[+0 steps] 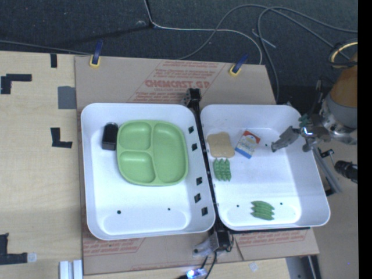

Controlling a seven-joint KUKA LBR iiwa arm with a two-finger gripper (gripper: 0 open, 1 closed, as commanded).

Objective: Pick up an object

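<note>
From here the gripper (286,139) sits at the right bin's (302,214) edge, grabbing nothing I can see. Candidates are spread out: carton (247,143), toast (220,145), peas (263,210). Carton's nearest, so that's my guess.

A robotics lab bench, this: two shallow white plastic bins (93,173) sit clamped side by side on a brown cardboard sheet (174,77), black tape marks (58,138) dot the pale wooden tabletop (35,190), loose grey cables (232,22) trail over dark carpet (70,10).
</note>
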